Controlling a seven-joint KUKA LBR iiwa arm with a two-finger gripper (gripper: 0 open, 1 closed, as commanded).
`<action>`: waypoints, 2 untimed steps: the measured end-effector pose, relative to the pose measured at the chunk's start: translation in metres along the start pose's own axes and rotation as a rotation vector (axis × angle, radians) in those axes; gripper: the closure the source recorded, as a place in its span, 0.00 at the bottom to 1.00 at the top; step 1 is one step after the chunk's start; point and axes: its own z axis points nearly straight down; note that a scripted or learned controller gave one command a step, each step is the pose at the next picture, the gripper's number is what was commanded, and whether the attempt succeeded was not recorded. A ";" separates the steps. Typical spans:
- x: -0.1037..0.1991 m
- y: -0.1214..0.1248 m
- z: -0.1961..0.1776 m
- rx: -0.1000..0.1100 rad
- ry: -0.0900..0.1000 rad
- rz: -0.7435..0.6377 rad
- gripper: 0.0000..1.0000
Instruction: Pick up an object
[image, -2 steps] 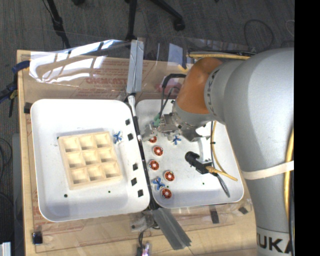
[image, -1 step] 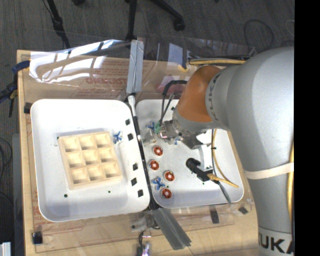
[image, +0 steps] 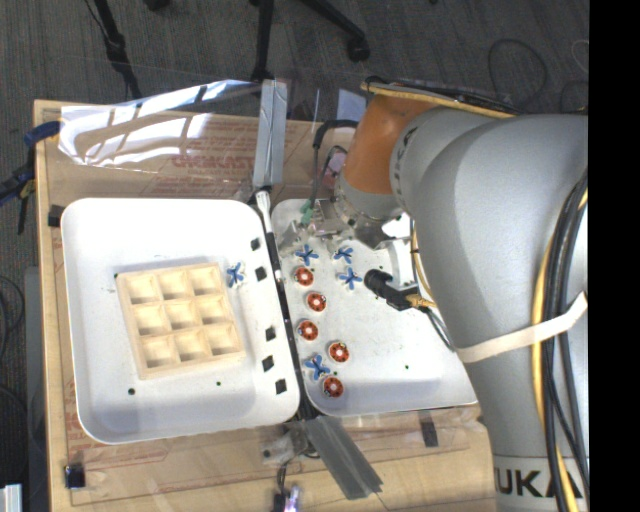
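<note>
Discs (image: 316, 302), small and red, lie in a line down the right bin (image: 425, 375) among blue jacks (image: 347, 278), with the arm (image: 470, 200) low over the bin's far end. Probably light, rigid and flat, they seem best pinched across the rim.

A robotics lab: a grey industrial arm (image: 500, 250) leans over a wooden desk (image: 150, 460) bearing two white bins (image: 90, 400), cables trailing on the floor beside the desk.
</note>
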 end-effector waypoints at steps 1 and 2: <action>0.005 -0.044 -0.001 -0.003 0.001 0.028 0.00; 0.010 -0.043 -0.011 -0.001 0.010 0.020 1.00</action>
